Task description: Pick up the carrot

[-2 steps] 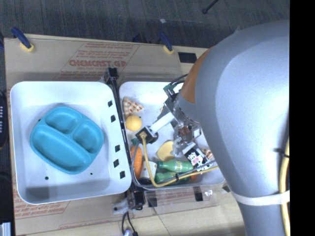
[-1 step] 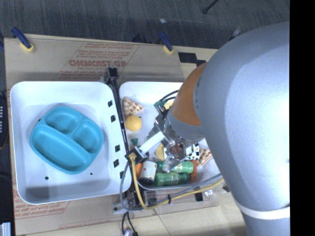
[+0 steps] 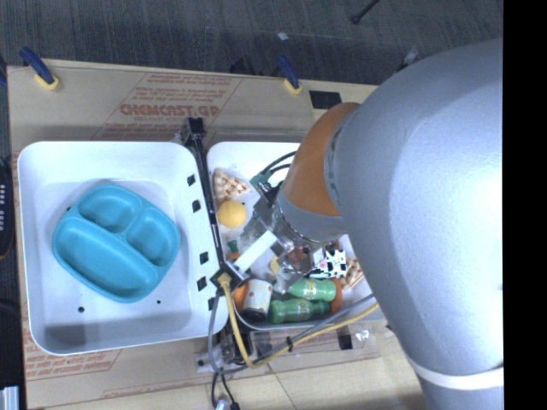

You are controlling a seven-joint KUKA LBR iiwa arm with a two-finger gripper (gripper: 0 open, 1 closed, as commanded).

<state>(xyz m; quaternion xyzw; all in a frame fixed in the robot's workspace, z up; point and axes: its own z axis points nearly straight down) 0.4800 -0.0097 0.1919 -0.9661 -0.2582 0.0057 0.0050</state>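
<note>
The right bin [image 3: 256,154] holds a crowded pile under the arm. An orange piece [image 3: 240,295] that looks like the carrot pokes out at the pile's front left, beside a small white-labelled item [image 3: 257,298]; most of it is hidden. My gripper [image 3: 275,256] reaches down into the middle of the pile, just behind and to the right of that orange piece. The wrist with its orange band [image 3: 312,173] and cables covers much of it. I see nothing that is clearly held.
Two green bottles [image 3: 301,301] lie at the front of the right bin. A yellow ball [image 3: 231,213] and a waffle-like piece [image 3: 229,183] sit at its left. A cow-patterned item [image 3: 333,266] lies to the right. The left bin [image 3: 51,169] holds a blue divided plate [image 3: 116,241].
</note>
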